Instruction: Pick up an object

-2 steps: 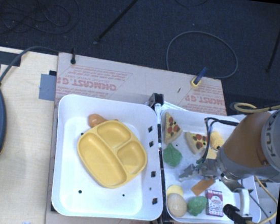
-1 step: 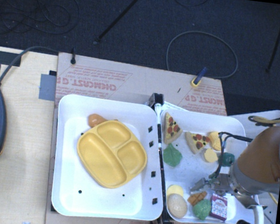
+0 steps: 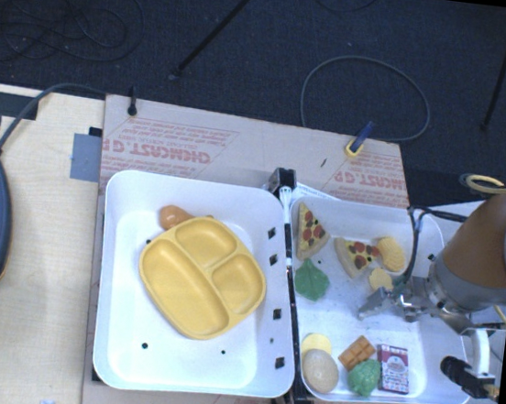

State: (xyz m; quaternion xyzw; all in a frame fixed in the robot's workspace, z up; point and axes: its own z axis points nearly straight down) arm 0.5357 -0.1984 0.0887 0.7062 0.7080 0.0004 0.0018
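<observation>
Presently the pincer (image 3: pixel 378 303) is seen low in the right bin (image 3: pixel 424 376), its fingers apparently spread with nothing between them, though the view is coarse there. No single object is named by the task; the nearest candidates are judged to be the pizza slice (image 3: pixel 357 255) just beyond the fingertips and the small yellow piece (image 3: pixel 379 279) touching or nearly touching them. Both look like light, rigid toy food, probably smooth and slippery. The slice is best taken across its narrow width, not its flat face. A green leafy piece (image 3: pixel 311 281) lies to the left.
</observation>
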